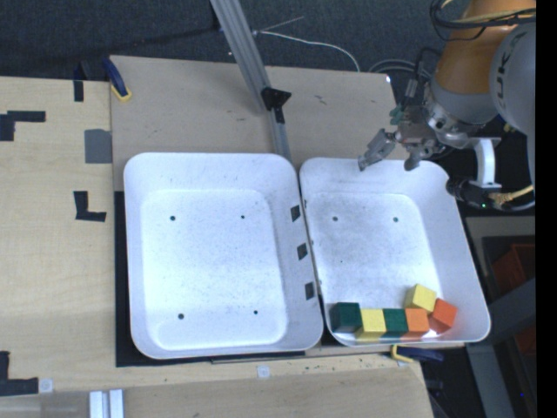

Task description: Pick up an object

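Several small blocks lie in a row along the near edge of the right bin [452,233]: a dark green block [345,315], a yellow block [372,322], a green block [395,320], an orange block [417,320], another yellow block [423,298] and an orange-red block [443,313]. My gripper [388,153] hangs over the far rim of the right bin, well away from the blocks. Its two fingers stand apart and hold nothing.
The left bin [139,233] sits beside the right one. A slanted metal rail [248,55] runs from the top of the view down to the bins' far junction. Cables lie on the dark floor behind the bench.
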